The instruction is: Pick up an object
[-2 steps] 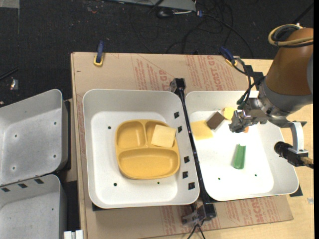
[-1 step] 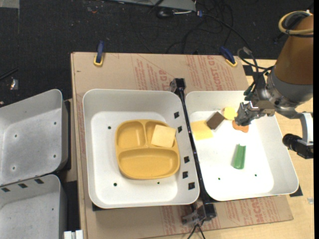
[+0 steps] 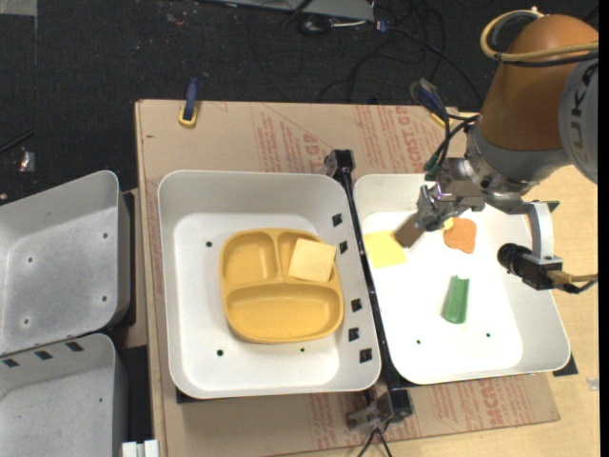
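Hand low over the right bin, among three small objects.

Far left of the hand [image 3: 430,219], a yellow divided tray [image 3: 276,298] with a pale block [image 3: 312,260] sat in the left bin [image 3: 190,255]. A yellow square [image 3: 384,249] lay just left of the hand, an orange piece [image 3: 461,235] just right, a green stick [image 3: 456,299] below-right in the right bin [image 3: 495,350]. Whether the hand gripped anything could not be told.

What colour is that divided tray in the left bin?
Yellow-orange plastic divided tray, clearest in the camera view.
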You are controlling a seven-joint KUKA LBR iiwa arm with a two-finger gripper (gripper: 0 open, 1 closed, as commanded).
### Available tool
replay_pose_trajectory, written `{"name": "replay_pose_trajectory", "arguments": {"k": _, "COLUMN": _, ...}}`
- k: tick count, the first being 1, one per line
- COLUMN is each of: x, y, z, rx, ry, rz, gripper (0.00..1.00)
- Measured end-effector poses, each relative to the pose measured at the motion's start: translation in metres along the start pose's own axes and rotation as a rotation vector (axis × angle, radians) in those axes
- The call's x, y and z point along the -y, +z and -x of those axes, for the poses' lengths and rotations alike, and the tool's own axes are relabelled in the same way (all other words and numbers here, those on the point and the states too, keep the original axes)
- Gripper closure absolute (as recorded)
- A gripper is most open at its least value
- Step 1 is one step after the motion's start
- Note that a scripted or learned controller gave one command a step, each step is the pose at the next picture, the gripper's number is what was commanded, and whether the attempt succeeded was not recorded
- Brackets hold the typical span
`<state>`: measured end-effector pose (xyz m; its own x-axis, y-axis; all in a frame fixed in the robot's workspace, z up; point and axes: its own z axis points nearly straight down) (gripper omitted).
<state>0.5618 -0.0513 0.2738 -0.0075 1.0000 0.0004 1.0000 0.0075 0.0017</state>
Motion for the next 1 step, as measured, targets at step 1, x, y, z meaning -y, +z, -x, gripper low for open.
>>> {"name": "replay_pose_trajectory", "arguments": {"k": 1, "x": -0.0151, "y": 0.0214, "z": -0.0523, "rx": 0.0, "ry": 0.0, "rz": -0.003, "gripper": 1.0}}
